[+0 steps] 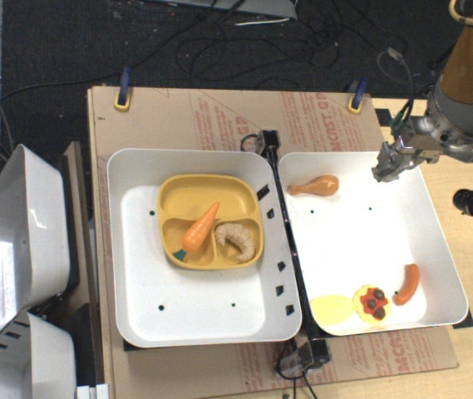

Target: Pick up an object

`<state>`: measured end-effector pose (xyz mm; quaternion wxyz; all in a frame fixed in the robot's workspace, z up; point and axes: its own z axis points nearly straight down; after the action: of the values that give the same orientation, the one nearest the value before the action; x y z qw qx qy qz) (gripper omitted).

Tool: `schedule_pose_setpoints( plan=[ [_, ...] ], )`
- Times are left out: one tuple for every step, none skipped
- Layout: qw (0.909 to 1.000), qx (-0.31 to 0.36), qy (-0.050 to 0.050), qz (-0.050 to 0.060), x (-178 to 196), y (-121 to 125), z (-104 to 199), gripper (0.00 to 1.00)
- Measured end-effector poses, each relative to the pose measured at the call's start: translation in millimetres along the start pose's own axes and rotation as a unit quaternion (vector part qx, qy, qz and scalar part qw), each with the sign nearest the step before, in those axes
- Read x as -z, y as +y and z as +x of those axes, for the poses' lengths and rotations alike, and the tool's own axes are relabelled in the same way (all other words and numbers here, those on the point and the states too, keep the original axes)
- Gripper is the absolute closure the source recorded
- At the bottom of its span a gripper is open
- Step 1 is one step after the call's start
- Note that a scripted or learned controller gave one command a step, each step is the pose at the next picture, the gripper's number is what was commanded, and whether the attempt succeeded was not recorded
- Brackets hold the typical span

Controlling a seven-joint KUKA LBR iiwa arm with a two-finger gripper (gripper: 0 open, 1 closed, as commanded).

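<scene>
My gripper (383, 171) hangs over the far right corner of the right bin (436, 223), pointing down and to the left. A toy chicken drumstick (315, 187) lies in that bin's far left part, a short way left of the gripper. Near the bin's front edge lie a sausage (406, 284), a small pizza piece with red and dark toppings (372, 302) and a flat yellow disc (331, 308). In the left bin (128, 248) stands a yellow divided plate (211, 191) that holds a carrot (200, 228) and a pale shrimp (236, 240).
Both bins rest on a cardboard sheet (211, 115) held by yellow clamps (122, 98) at the back. Black clips (269, 140) join the bins along the middle seam. White containers (16, 223) stand at the left. Cables lie on the dark floor behind.
</scene>
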<state>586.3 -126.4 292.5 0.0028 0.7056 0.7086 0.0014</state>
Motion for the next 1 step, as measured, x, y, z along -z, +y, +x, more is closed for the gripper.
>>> schedule_pose_setpoints(
  plan=[
    [1.0,0.002,0.002,0.003,1.2,-12.6,51.7,1.0]
  ],
)
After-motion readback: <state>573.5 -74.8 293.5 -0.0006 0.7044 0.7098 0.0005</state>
